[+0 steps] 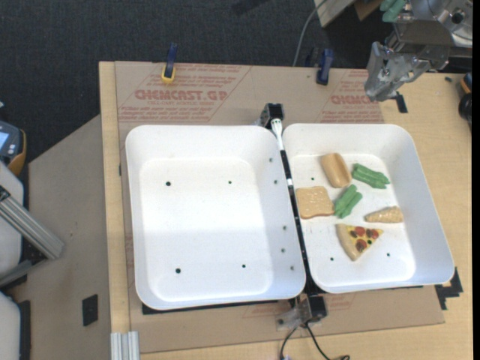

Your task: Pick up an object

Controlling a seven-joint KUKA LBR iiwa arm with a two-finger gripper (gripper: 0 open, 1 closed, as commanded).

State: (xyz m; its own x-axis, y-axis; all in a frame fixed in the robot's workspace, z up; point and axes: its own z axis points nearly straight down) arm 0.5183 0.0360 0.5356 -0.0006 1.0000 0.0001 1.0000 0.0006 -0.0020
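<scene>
Sitting side by side on the tabletop [112, 223] are two white bins: the left bin [142, 201] and the right bin [420, 201], their inner rims touching along a dark centre seam. The right bin is holding six food pieces: one bread roll [335, 169], one toast slice [313, 202], two green bean pieces [370, 175] [347, 200], one pale wedge [384, 216] and one pizza slice [358, 239]. The pieces are clustering in the bin's middle, the toast lying nearest the seam, with bare floor remaining along the near and far walls. The pincer [384, 81] is hanging beyond the right bin's far corner, over the board, with nothing between its fingers; whether it is open or closed cannot be told. Red lettering on the board is reading "CHEMCAST GP" [180, 94]. Two clamps [169, 64] [325, 66] are gripping the far edge
</scene>
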